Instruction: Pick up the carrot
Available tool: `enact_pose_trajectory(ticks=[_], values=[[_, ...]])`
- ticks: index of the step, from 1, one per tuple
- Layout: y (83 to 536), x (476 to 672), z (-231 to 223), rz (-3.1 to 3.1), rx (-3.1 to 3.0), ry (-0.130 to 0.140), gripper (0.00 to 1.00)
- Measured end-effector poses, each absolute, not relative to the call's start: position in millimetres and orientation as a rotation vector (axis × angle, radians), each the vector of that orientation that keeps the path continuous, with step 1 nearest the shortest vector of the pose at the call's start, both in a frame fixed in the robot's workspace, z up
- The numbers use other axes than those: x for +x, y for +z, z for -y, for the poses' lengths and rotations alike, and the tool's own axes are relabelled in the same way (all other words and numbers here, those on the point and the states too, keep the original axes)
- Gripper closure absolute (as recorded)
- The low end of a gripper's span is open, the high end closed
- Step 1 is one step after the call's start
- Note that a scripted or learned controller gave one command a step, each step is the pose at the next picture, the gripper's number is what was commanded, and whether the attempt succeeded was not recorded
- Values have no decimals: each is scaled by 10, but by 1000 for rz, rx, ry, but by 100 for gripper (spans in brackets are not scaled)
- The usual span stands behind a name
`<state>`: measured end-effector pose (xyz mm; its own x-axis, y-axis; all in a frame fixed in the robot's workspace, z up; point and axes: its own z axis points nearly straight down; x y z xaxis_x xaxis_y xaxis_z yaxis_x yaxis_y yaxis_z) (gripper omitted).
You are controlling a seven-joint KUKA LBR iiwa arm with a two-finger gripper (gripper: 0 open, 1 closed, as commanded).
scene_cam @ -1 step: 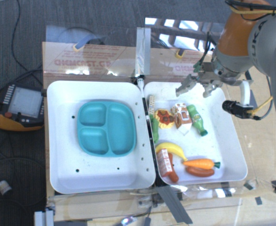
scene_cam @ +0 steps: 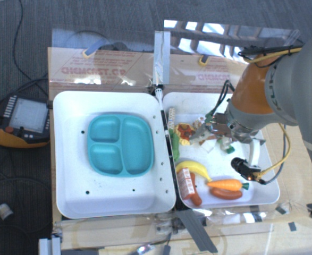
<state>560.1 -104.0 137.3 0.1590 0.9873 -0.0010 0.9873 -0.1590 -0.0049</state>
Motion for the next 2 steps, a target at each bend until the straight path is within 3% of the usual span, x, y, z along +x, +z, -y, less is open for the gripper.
enact_pose_trajectory(ticks=[1,2], values=[[1828,5145,526,2413,-2007,2,0],[1831,4836,693,2711,-1581,0,0]])
